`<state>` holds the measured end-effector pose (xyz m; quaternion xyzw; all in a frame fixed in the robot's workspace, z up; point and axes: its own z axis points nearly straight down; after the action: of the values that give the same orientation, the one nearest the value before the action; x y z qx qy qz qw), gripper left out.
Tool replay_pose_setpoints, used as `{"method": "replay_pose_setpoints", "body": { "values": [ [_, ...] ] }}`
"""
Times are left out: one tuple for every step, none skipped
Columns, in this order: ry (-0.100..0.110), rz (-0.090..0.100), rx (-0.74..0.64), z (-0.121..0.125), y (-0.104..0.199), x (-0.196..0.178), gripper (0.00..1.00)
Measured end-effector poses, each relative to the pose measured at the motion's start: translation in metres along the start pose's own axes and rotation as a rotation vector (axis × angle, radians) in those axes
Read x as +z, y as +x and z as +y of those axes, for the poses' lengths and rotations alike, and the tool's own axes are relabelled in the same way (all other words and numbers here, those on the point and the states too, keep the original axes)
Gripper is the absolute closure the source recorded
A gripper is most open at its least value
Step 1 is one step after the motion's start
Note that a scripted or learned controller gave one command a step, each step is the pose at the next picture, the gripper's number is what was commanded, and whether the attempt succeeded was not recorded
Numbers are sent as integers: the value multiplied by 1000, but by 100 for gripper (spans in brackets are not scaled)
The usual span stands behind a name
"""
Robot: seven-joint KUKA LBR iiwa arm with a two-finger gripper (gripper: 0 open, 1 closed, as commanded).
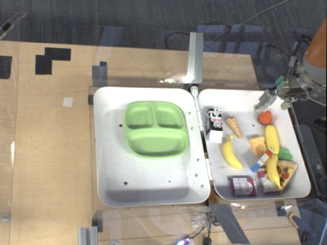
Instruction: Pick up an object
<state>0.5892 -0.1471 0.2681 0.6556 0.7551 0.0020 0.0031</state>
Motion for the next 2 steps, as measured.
{"method": "replay_pose_setpoints", "body": {
  "values": [
    [4, 2, 50, 13, 44, 120, 0],
    [-34, -7, -40, 34, 49, 149, 0]
  ]
}}
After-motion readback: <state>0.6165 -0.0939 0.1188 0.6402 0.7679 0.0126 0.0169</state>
